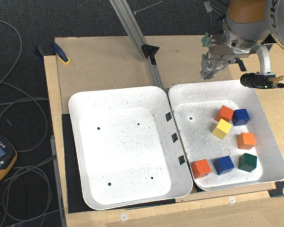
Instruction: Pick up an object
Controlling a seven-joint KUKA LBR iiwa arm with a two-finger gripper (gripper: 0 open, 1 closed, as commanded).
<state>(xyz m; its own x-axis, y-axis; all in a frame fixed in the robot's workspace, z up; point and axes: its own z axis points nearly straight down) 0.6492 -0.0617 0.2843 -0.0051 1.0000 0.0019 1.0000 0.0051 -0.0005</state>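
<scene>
Blocks, seven in all, lie in the right bin (pixel 268 139): a yellow block (pixel 222 128) touches an orange block (pixel 225 113) beside a blue block (pixel 240 116). The hand (pixel 210 71) hangs above the desk (pixel 102 59) beyond the bin's far rim, holding nothing; whether it is apart or together cannot be told.

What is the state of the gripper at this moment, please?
Gripper: above the far rim of the right bin, with no block between its fingers; open or closed cannot be told.

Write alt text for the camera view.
The gripper hangs above the bench beyond the right bin, which holds seven blocks: three orange, two blue, one yellow and one green. The left bin sits alongside.
</scene>
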